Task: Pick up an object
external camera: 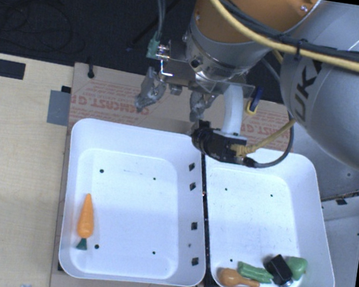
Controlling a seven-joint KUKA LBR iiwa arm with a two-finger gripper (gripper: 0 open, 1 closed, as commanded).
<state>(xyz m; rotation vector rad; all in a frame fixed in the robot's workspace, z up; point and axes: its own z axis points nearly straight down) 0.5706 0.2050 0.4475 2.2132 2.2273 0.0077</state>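
An orange toy carrot [87, 216] with a small green tip lies at the front left of the left bin [136, 141]. In the front right corner of the right bin [306, 193] a black block [278, 269], a green piece [254, 272], another green piece [296, 265] and an orange-brown gourd shape [237, 279] lie bunched together. My gripper [175, 99] hangs high above the back edge of the left bin, over the cardboard. Its fingers [151, 93] are spread open with nothing between them.
A black divider strip [202, 204] runs between the two bins. A black cable fitting [217, 143] hangs from the wrist over the bins' back edge. Cardboard [115, 99] lies under the bins, with a pale wooden bench [7, 166] to the left.
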